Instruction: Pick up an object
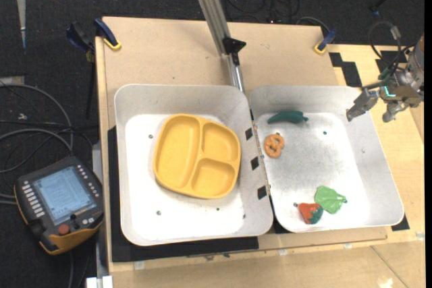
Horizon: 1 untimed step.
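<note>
Spread and carrying nothing, claw (374,104) is hovering at the right bin's (364,212) upper-right edge; the nearest object, a green pepper (288,118), is lying crosswise to its left.

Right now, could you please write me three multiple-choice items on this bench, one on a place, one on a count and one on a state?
1. Where does the yellow divided plate lie?
A. in the left bin
B. in the right bin
C. on the bare bench

2. How many small things lie in the right bin?
A. one
B. two
C. four

3. How do the fingers of the gripper stand?
A. shut on the pretzel
B. open, with nothing between them
C. shut on the plate

Answers: 1 A, it lies on the floor of the left bin. 2 C, dark green piece, pretzel, green leafy toy, red toy. 3 B, the fingers are spread at the right bin's far right rim.
</note>
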{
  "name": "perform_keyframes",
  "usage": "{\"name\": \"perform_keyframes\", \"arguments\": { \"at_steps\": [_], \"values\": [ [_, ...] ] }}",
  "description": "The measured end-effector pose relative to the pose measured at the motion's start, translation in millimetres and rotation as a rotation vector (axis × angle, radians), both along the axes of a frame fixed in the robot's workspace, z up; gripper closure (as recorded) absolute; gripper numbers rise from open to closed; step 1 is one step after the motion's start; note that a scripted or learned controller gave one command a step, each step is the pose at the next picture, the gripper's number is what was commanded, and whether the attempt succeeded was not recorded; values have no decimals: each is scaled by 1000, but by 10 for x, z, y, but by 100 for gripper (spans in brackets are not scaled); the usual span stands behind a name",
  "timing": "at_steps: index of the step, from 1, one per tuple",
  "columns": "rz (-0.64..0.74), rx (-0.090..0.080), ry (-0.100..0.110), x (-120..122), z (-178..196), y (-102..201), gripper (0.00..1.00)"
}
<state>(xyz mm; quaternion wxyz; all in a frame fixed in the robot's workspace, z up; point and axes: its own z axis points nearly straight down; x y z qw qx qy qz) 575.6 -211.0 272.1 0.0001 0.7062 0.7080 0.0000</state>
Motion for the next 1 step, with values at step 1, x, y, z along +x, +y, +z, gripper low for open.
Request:
{"name": "perform_keyframes", "arguments": {
  "at_steps": [1],
  "values": [
    [-1,2,6,8,-618,79,0]
  ]
}}
